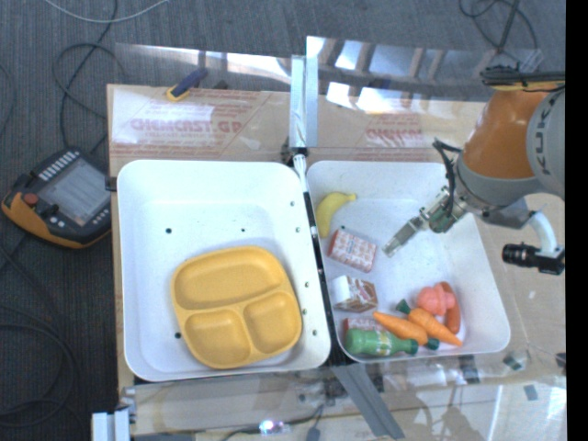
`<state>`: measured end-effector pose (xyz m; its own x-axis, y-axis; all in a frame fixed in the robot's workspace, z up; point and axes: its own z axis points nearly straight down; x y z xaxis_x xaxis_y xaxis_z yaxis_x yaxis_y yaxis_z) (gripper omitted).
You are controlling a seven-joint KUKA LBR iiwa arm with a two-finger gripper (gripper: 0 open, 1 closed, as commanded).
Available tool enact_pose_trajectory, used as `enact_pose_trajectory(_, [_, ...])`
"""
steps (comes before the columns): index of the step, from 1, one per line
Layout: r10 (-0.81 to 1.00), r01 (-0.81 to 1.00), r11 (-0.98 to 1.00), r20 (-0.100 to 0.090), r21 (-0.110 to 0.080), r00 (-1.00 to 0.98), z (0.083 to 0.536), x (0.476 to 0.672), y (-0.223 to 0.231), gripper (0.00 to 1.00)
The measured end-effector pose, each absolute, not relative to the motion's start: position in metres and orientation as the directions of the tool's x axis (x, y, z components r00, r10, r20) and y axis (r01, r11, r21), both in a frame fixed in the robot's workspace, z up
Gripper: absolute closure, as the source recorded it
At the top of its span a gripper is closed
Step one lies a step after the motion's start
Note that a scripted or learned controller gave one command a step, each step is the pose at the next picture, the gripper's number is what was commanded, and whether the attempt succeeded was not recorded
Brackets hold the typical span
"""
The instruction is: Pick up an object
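End effector [402, 239] hung above the right bin [487, 274], grasp state not discernible.

Nearest it lay a red-and-white snack packet [353, 249], its label too small to read; a banana [332, 209] sat nearby; the arm [514, 145] showed partial "KU" lettering.

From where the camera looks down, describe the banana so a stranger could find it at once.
Look in the right-hand white bin, at the far corner beside the divider between the bins. The banana lies there, the only plain yellow curved item; the red-and-white packet sits just below it.
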<state>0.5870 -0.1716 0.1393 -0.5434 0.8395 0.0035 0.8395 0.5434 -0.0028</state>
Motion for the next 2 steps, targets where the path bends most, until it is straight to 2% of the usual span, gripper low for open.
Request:
enact_pose_trajectory(1, [0.809,0.809,0.588,0.001,-0.001,-0.588,0.164,0.631,-0.205,0.0])
enact_pose_trajectory(2, [0.83,0.83,0.558,-0.001,-0.001,-0.558,0.278,0.644,-0.223,0.0])
